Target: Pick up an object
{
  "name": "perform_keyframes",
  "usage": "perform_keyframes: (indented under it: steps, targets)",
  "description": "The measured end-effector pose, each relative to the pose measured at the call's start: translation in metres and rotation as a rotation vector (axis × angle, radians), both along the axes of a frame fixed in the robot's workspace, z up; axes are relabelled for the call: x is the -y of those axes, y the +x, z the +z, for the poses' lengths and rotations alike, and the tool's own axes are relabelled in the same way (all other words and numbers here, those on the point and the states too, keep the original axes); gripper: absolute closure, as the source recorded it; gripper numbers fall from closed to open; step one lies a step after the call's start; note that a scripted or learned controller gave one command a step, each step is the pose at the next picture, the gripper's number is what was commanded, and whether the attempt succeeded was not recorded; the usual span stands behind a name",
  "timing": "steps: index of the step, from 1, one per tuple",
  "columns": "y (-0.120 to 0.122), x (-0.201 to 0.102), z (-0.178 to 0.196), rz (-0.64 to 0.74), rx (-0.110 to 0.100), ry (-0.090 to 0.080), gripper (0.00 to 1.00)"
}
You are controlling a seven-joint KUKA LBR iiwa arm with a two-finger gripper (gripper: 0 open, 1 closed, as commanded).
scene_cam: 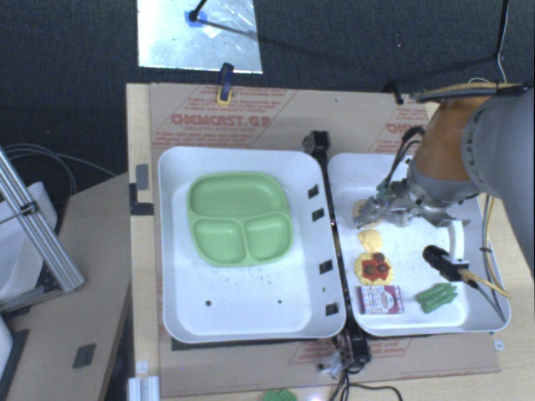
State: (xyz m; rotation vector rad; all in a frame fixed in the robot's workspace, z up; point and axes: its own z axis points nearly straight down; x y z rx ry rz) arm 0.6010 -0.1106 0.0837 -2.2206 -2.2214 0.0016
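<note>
Cardboard covers the desk [251,111] under two bins. Left bin [180,307] holds a green tray [240,218]. Right bin [481,312]: hand [372,211] low near a yellow toy [369,239]; its grip I cannot tell.

Printed in faded red on the brown board [251,111] under both bins: "CHEMCAST GP", at twelve o'clock above the left bin [180,307], repeated slantwise toward one o'clock beside the arm. Possibly more lettering on the small red-and-white packet [380,299] at five o'clock, too blurred to read.
</note>
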Motion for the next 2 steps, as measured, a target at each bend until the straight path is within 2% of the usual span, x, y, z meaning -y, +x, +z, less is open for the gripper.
perform_keyframes:
  steps: [1, 2]
  targets:
    - [0.049, 0.001, 0.002, 0.004, 0.008, -0.001, 0.0]
    - [0.049, 0.002, 0.013, 0.006, 0.008, -0.001, 1.0]
